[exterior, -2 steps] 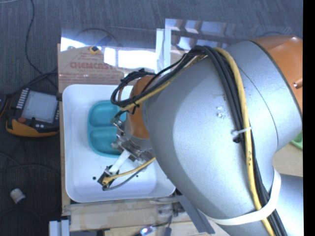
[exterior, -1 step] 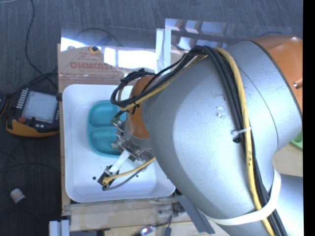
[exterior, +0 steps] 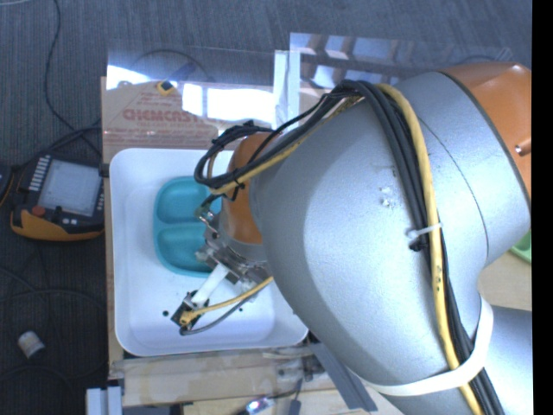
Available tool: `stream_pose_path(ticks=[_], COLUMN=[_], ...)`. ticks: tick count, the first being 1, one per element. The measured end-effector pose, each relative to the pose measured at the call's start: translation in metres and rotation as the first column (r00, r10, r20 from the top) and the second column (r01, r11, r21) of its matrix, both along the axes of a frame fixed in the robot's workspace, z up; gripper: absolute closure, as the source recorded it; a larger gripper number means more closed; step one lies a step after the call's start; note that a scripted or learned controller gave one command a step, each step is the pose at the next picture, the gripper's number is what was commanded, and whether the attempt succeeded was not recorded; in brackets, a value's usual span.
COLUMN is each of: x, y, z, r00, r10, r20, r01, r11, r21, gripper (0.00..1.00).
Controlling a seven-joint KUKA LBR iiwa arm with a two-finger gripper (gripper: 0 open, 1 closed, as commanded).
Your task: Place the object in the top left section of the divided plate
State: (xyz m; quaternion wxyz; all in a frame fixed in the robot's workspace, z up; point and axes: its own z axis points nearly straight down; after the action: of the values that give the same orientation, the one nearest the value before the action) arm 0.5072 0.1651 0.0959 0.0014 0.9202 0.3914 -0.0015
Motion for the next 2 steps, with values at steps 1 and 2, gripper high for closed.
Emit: stream_pose_path(ticks=[1,2], x=[0.0000,0.0000], y=[0.0000,0.0000], z=[0.0000,0.0000], r00=[1.000,1.000], r10=[0.000,0.000], r20=[0.000,0.000], r01=[0.000,0.000], r11=[1.000,1.000], r21=[0.000,0.000], gripper=[0.00,0.00])
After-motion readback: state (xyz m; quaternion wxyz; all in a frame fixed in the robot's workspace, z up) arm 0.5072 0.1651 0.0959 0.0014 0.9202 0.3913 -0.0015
